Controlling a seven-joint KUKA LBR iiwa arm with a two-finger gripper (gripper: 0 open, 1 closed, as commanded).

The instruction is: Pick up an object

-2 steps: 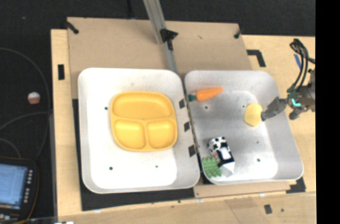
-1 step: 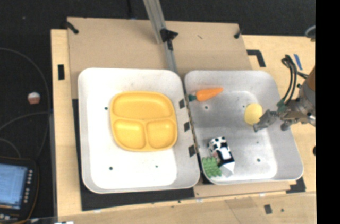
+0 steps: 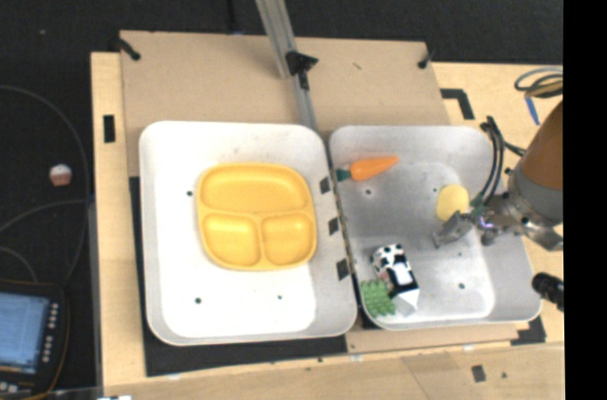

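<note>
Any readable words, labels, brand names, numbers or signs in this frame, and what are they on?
None can be read.
The small lit screen at the lower left corner glows blue, but anything on it is too small and blurred to read.
The black-and-white cow-patterned toy in the right white bin carries patches only, no lettering.
The yellow divided plastic tray bears no lettering.

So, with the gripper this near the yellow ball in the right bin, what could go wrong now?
1. The yellow ball is round and lies just beside the gripper, so a touch from a finger would probably roll it away.
2. The ball lies on open floor of the right bin, so nothing would stop it rolling.
3. The black-and-white toy and the green piece lie close together, so a try there may catch both.
</note>
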